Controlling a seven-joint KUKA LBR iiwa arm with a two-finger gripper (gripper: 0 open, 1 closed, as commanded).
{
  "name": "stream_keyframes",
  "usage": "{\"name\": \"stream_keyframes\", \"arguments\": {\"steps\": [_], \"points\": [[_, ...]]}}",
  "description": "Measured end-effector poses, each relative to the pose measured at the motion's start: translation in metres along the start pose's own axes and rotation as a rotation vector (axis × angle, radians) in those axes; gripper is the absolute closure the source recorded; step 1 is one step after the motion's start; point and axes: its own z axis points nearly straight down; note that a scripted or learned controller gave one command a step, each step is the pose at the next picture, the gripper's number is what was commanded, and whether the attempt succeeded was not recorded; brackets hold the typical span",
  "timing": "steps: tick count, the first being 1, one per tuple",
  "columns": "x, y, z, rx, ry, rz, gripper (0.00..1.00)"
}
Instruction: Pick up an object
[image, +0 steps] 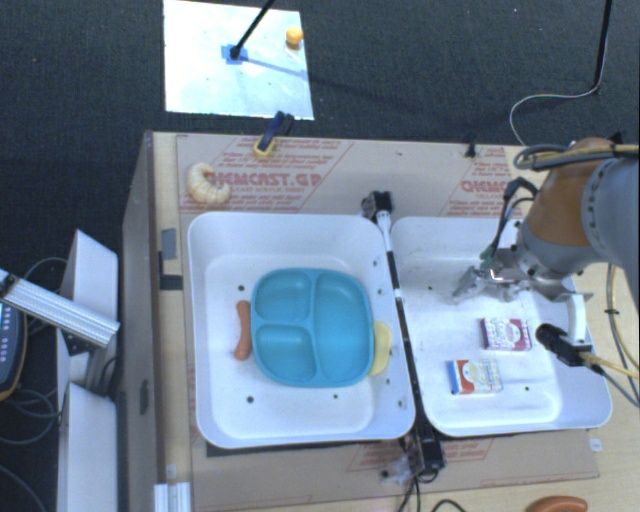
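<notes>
Camera view is taken up by a brown cardboard-covered bench top (330, 165), set on dark carpet (80, 90). Red printing is seen on the cardboard; it is partly readable as "CHEMCAST GP", and it is repeated near the right rear corner. Two shallow white plastic bins are placed side by side on the bench, the left bin (215, 300) and the right bin (580, 400), with their inner rims touching along the middle.

In the left bin one light blue divided plastic plate (308, 325) with three compartments is laid flat. One small orange-brown toy sausage (242, 330) is placed just beside the plate's left edge, and one yellow piece (382, 345) is partly hidden under its right edge.

In the right bin two small flat packets are seen: one red-and-white packet (505, 333) and one blue, white and red packet (473, 376) in front of it. Their labels are too small to be read.

The grey arm with the orange band (570, 215) is reached in from the right, and the two-finger gripper (478, 284) is lowered to the floor of the right bin, near the red-and-white packet but apart from it. Whether the jaws are spread or pressed together cannot be told.

Behind the bins, one cream ridged toy (206, 183) and one yellow-and-blue clip (270, 135) are laid on the cardboard. A pale sheet (235, 60) is spread on the carpet beyond.
</notes>
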Motion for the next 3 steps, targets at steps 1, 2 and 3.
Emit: {"name": "stream_keyframes", "arguments": {"steps": [1, 2, 3], "points": [[-0.039, 0.035, -0.001, -0.003, -0.002, -0.001, 0.0], [-0.036, -0.026, -0.001, -0.001, -0.001, 0.0, 0.0], [-0.021, 0.067, -0.001, -0.004, -0.001, -0.003, 0.0]]}}
